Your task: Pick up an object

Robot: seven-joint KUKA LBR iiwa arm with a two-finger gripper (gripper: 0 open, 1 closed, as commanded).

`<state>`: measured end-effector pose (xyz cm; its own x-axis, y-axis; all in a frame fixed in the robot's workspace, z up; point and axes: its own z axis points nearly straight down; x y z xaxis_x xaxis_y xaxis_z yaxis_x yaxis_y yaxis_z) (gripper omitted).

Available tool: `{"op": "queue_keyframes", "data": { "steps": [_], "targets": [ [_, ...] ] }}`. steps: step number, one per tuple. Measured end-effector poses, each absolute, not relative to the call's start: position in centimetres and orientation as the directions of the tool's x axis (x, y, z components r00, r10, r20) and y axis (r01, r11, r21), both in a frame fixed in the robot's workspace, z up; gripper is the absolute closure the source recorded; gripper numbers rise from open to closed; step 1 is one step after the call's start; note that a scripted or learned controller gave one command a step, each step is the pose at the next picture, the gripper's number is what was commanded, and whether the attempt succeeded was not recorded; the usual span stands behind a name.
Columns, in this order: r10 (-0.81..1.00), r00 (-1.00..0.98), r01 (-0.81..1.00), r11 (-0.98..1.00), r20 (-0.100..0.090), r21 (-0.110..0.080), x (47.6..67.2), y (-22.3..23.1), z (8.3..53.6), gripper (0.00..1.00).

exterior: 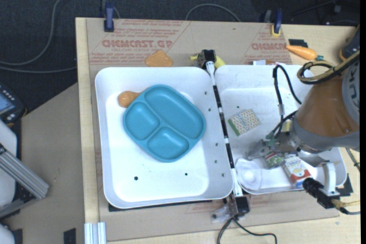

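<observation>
Two white bins lie side by side below me. The left bin [108, 140] carries a blue divided plate [164, 122] turned at a slant near its middle, and an orange rounded piece [127, 99] peeks out from under the plate's upper left edge. Beyond the bins, on the cardboard, sit a flat orange shape [158, 59] and a small carrot-like piece [301, 52].

My arm comes in from the right over the right bin [257, 88], and its bulk covers much of that bin's right side. A black cable [278, 91] loops across in front of it.

My gripper [267, 148] hangs low in the right bin's lower half. I cannot tell how far it is spread, or whether it has anything. A green patterned packet [244, 121] lies flat up and to the left, near but apart. A white cup-like thing [250, 173] lies just below, and a small red-and-white packet [295, 169] lies just to the lower right.
</observation>
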<state>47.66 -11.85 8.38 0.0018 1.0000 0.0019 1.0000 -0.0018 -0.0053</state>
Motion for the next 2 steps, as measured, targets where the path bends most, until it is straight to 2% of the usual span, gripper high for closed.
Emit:
{"op": "queue_keyframes", "data": {
  "steps": [1,2],
  "targets": [
    [1.000,0.001,1.000,-0.001,0.000,0.002,48.0,-11.8,9.5,1.00],
    [1.000,-0.006,1.000,0.006,0.000,0.007,49.7,-4.6,18.9,1.00]
  ]
}}
